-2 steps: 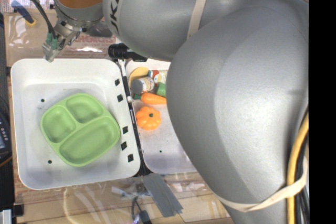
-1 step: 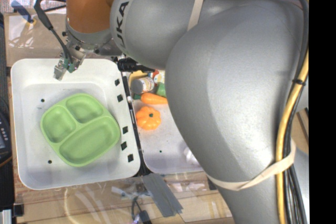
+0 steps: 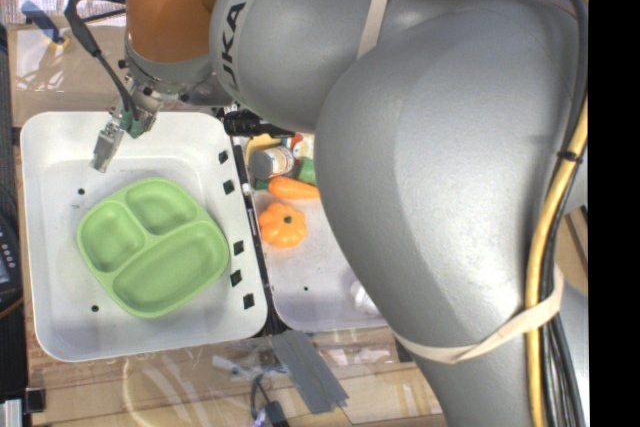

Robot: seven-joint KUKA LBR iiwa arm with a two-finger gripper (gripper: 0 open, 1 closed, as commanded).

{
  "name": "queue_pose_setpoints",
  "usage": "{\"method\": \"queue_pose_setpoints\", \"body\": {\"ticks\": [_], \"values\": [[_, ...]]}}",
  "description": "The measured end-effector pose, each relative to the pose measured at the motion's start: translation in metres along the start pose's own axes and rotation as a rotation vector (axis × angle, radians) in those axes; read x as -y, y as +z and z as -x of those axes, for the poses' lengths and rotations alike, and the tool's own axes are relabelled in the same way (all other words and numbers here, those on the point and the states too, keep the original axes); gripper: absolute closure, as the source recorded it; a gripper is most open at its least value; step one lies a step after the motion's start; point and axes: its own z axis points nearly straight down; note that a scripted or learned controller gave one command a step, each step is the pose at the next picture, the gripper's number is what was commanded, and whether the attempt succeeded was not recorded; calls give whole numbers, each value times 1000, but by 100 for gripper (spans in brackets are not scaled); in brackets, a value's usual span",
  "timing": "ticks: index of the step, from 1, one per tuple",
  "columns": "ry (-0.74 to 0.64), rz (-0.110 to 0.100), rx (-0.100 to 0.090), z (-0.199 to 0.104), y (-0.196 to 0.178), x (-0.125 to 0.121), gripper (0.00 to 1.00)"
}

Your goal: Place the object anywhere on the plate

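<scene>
green plate, orange pumpkin, white bins.

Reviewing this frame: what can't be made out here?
- Pincer: too small in the camera view to tell whether it carries anything.
- Right bin: mostly covered by the arm.
- Items behind the carrot and pumpkin: partly hidden by the arm, unidentifiable.

So the counter is light wood, with two shallow white bins sitting on it side by side: left bin, right bin. Grey tape is stuck near the front edge.
</scene>
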Motion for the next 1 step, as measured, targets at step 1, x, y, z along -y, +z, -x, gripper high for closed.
{"method": "queue_pose_setpoints", "body": {"ticks": [1], "values": [[265,0,-1,-50,-48,4,0]]}}
